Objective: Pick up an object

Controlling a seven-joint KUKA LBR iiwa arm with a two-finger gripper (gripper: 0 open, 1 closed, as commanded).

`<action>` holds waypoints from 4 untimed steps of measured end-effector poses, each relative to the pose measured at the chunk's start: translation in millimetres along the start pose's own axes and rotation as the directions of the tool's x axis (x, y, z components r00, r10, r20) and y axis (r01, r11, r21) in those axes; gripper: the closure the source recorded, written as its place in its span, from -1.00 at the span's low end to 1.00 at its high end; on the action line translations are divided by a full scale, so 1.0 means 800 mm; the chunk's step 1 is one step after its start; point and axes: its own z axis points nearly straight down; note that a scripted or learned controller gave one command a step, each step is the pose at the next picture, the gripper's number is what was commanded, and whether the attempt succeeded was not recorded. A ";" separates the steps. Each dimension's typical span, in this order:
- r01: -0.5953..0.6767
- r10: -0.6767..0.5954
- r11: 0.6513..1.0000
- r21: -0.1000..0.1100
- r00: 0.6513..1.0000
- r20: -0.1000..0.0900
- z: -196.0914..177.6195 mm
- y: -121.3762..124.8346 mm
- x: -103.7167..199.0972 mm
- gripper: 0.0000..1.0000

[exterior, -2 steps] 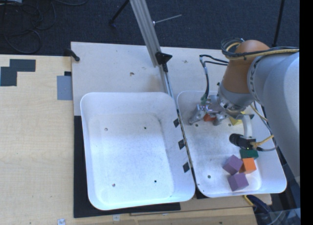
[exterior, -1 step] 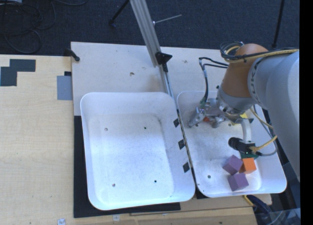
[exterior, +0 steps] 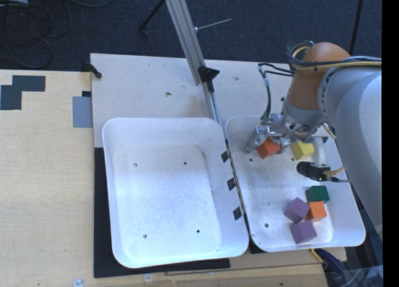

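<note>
Tool (exterior: 269,140) metal, low over right bin (exterior: 349,237), touching orange cube (exterior: 269,149); grip state unclear.

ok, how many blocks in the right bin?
6 visible. Orange-red block and yellow block by the tool; green block above a small orange block; two purple blocks near the front. The arm may hide more.
</note>
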 end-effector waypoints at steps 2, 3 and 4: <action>0.015 -0.015 1.000 -0.023 1.000 -0.001 -0.014 0.005 0.008 -1.00; 0.004 -0.004 1.000 -0.025 1.000 -0.002 0.000 -0.050 0.033 -1.00; -0.004 0.004 1.000 -0.024 1.000 -0.002 -0.012 -0.050 0.030 1.00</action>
